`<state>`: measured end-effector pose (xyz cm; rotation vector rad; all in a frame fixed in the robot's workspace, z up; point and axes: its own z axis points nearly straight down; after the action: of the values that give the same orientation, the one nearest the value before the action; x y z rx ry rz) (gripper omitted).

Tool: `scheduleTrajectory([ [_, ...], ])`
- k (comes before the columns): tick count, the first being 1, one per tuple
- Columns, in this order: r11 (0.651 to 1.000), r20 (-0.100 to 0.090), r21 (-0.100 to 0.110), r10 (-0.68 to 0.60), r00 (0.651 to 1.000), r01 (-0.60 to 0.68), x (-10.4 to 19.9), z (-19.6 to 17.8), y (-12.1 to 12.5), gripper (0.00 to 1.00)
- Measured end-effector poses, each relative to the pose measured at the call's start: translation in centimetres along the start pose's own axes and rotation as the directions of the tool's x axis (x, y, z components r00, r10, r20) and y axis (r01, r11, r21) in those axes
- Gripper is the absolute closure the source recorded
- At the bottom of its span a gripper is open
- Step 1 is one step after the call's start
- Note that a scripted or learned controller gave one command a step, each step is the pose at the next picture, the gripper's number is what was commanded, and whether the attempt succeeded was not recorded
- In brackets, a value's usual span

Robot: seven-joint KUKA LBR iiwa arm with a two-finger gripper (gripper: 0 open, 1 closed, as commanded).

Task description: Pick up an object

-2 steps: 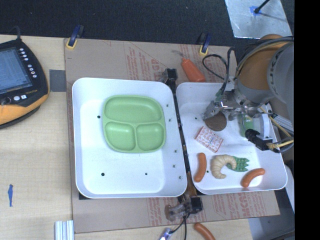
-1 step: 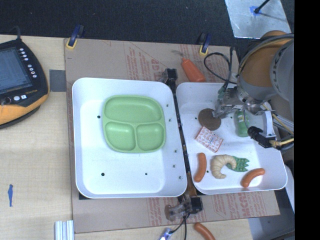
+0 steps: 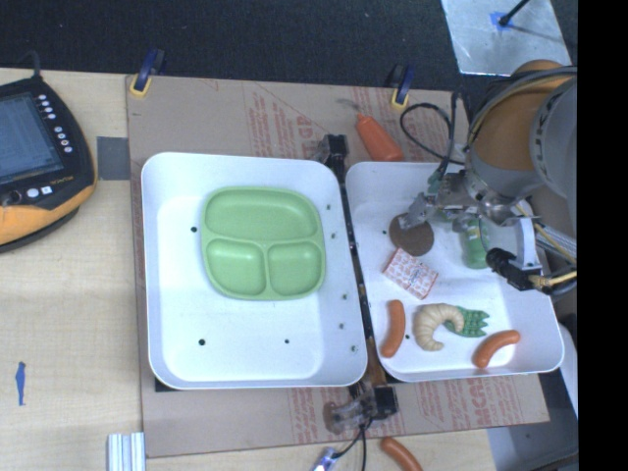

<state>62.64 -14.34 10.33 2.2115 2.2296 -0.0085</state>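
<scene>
Right bin (image 3: 365,263), candidate items for picking. A brown disc (image 3: 411,235) lies at the bin's upper middle, directly beneath the gripper (image 3: 444,207), which hangs low over it; this is judged the likeliest target, being the item nearest the tool. Whether the jaws are released or clenched cannot be told, since the wrist hides them from above, and nothing is seen held. A green bottle (image 3: 475,246) lies just right of the disc, partly under the arm. Below the disc sits a red-and-white checked packet (image 3: 409,273), and nearer the front edge a sausage (image 3: 393,327), a croissant (image 3: 436,324) touching a green toy piece (image 3: 470,322), and a second sausage (image 3: 496,348) in the corner. The items lie loose and mostly apart, a scatter that leaves room for fingers to close around one.

Left bin (image 3: 167,263), holding a green divided plate (image 3: 263,240) near its centre; a probable drop site, kept apart from the pick area.

An orange carrot (image 3: 377,138) rests on the bench behind the bins, outside either.
</scene>
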Motion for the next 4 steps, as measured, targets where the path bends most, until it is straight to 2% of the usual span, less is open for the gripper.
scheduleTrajectory([
  [1,1.0,0.002,-0.002,-0.002,1.0,0.002,-0.1,-1.0,0.0,1.0],
  [2,1.0,0.002,-0.001,-0.002,1.0,0.002,-0.1,-1.0,0.0,0.0],
  [3,1.0,-0.018,-0.005,-0.002,1.0,0.002,-4.6,-0.2,-0.6,0.0],
  [4,1.0,-0.02,0.008,0.0,1.0,0.001,-6.1,1.0,3.0,0.0],
])
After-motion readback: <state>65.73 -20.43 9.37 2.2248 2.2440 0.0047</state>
